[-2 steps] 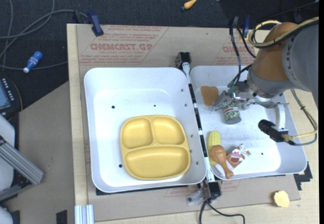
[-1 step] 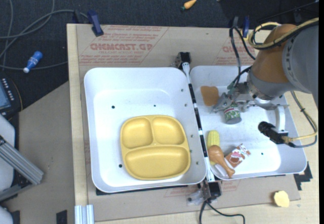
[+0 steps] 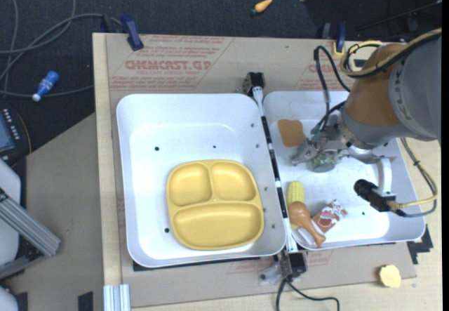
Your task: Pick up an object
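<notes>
The yellow divided plate [image 3: 212, 203] lies in the left bin [image 3: 140, 120]. In the right bin [image 3: 403, 229], the gripper [image 3: 319, 155] hangs low between an orange piece [image 3: 290, 131] and a corn cob [image 3: 296, 192]; whether it is closed I cannot tell. It should probably centre over one object before closing.

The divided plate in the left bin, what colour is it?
The divided plate is plain yellow all over, seen clearly in the camera view.
</notes>
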Available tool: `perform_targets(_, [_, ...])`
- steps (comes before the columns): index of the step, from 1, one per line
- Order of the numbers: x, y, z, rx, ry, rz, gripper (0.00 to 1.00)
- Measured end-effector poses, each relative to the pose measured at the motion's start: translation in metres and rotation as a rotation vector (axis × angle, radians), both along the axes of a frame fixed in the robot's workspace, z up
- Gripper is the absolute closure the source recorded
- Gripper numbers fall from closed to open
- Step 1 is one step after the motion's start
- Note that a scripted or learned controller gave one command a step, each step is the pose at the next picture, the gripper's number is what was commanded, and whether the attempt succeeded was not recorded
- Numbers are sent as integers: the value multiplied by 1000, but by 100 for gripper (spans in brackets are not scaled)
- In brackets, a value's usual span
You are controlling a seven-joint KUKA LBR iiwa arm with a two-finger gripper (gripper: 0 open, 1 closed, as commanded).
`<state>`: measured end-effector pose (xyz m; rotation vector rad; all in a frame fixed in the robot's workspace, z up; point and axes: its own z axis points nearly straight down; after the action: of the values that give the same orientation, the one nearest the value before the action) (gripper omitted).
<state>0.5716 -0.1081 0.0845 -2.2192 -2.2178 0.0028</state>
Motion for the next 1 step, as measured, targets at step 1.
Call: perform_targets(1, [-1, 9, 0, 0, -2, 2, 0])
